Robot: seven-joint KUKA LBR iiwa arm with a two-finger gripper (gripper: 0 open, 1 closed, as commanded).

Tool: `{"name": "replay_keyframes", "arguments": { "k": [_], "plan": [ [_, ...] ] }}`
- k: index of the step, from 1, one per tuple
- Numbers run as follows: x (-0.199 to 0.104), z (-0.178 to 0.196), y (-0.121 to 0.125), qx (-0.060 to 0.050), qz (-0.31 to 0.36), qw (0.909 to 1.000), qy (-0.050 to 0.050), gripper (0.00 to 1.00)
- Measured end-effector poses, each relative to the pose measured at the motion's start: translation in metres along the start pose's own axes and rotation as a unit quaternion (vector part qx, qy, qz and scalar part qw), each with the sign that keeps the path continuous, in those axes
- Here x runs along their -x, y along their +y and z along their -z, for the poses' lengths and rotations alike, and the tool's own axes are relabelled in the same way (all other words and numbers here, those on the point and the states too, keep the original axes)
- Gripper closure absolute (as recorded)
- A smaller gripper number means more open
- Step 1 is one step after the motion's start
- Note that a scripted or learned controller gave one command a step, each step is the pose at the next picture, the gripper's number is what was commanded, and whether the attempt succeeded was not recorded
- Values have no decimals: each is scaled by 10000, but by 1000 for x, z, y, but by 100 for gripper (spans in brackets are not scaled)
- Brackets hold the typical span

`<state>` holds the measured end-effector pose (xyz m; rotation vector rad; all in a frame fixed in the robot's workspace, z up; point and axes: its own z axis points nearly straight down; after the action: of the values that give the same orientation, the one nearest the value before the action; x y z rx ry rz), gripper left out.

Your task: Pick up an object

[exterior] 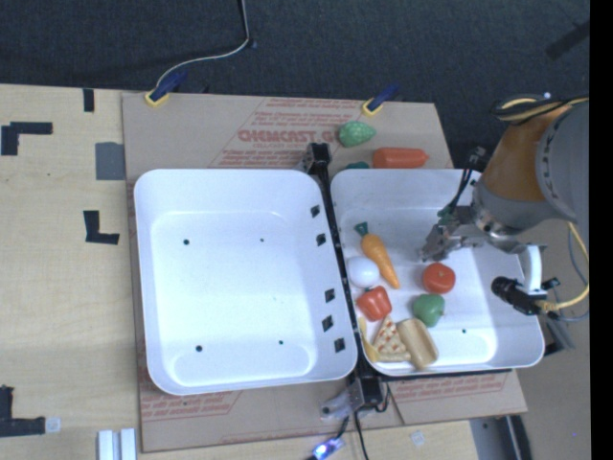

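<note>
Nearby, round glossy tomato (439,278) beside tapered orange carrot (379,258).

One fixed camera, high above the bench (57,257), looking down at a slant. Both white bins (230,190) sit mid-frame, side by side. Far enough back to take in dark floor (383,27) beyond the bench.

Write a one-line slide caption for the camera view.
Gripper hovers in the right bin above a red tomato, beside carrot and other toy foods.
</note>
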<state>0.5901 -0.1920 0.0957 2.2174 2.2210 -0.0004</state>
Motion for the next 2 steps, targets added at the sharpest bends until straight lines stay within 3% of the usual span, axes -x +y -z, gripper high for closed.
{"name": "replay_keyframes", "arguments": {
  "k": [1, 2],
  "plan": [
    [2, -11, 21, -14, 1, 10000, 15, 100],
    [19, -9, -17, 5, -15, 10000, 4, 100]
  ]
}}
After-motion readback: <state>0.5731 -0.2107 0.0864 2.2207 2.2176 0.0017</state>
